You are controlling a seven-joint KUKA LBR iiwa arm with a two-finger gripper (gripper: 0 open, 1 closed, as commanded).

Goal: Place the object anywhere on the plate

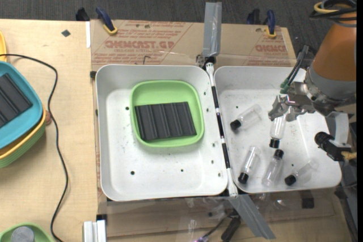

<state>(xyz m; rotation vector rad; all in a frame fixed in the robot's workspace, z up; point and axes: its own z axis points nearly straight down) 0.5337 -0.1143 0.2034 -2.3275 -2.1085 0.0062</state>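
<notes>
Looking down on the desk (pixel 45 178), the camera view takes in two shallow white bins side by side. The left bin (pixel 113 173) carries a green plate (pixel 167 89) set a little toward 12 o'clock of the bin's middle, and a dark ribbed mat (pixel 165 121) lies flat inside the plate.

The right bin (pixel 317 178) holds several small clear vials with black caps. One vial (pixel 245 118) lies at about 10 o'clock in the bin, tilted, with its cap toward the divider between the bins. A second vial (pixel 248 164) lies at about 7 o'clock, its cap toward the near edge. A third vial (pixel 273 170) lies just beside it, a black cap at its far end. A fourth vial (pixel 300 173) lies at about 5 o'clock, near the bin's near wall.

The arm (pixel 339 59) enters from 3 o'clock, grey with its orange band above the wrist. Its gripper (pixel 278 116) hangs over the upper middle of the right bin, and a clear vial (pixel 277 128) stands roughly upright directly under it; whether the gripper is closed on that vial cannot be told from this angle.

A brown cardboard sheet (pixel 147 42) lies at 12 o'clock behind the bins. At 9 o'clock, on the desk, sit stacked coloured plates (pixel 22 116) and a black cable (pixel 57 139).
</notes>
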